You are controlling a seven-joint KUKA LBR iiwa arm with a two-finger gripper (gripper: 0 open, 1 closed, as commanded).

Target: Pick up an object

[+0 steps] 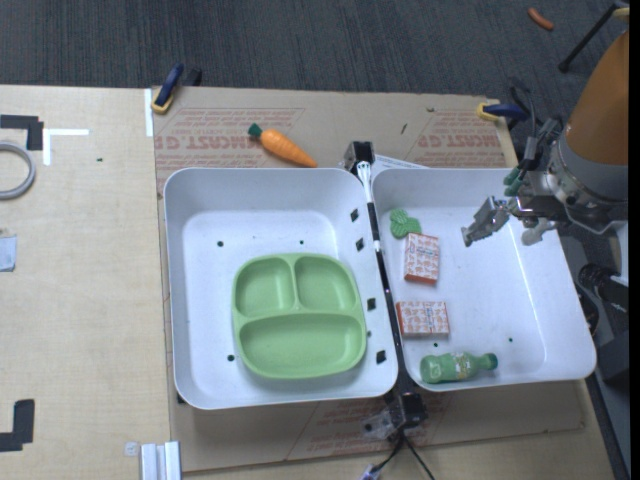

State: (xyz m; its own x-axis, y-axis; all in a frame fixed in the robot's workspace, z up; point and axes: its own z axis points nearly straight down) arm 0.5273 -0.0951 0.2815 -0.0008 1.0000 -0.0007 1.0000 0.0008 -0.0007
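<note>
In the right bin (560,353) we find the objects crowded along its left side: a green piece (404,222) at the top, two small boxes (421,259) (422,318) below it, and a bottle (457,367) lying near the front wall. The floor to their right lies open. The gripper (487,220) hangs over that bin's upper middle. In the left bin (190,268) a green plate (299,316) takes up the middle, leaving bare strips along the walls. A carrot (281,145) lies outside, behind the bins.

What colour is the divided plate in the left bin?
Light green divided plate, clearest in the camera view.
</note>
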